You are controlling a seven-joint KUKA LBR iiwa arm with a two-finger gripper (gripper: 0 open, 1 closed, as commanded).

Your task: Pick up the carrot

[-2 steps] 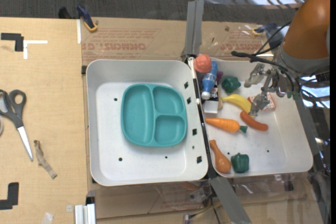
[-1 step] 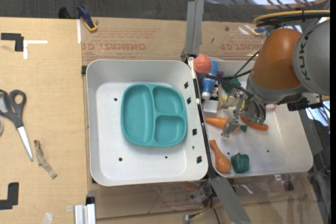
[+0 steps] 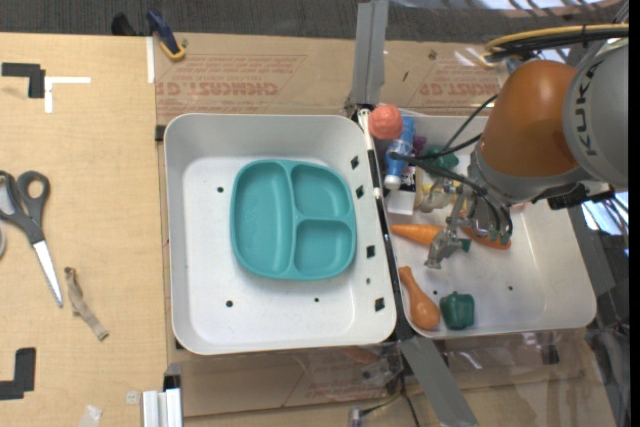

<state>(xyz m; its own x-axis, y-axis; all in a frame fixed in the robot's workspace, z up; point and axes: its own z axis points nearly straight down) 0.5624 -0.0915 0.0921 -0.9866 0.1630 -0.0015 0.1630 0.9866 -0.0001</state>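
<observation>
1. Carrot (image 3: 415, 234) is the target, but size order first: you've got two white bins side by side; the left bin (image 3: 190, 215) carries a teal divided plate (image 3: 294, 219) in its middle, the right bin (image 3: 545, 300) is the cluttered one the arm works in.
2. Arm (image 3: 535, 130) comes in from the right and hangs over the right bin, wrist tilted down toward the carrot side; my read is it's lining up for the pick.
3. Gripper (image 3: 447, 245) sits low, just beside the carrot's thick end. You can't tell whether it's spread or pinched; wires and glare hide that. Nothing visibly pinched.
4. Carrot lies flat near the bin's left wall, about mid-bin, pointing left; small, orange, tapered.
5. Clutter to watch: an orange pear-shaped toy (image 3: 421, 300) and a green pepper (image 3: 458, 311) in front, a pink ball (image 3: 385, 123) and a blue bottle (image 3: 400, 160) behind. The similar orange could confuse you.
6. Scissors (image 3: 35, 230) lie on the bench far left, irrelevant.
</observation>
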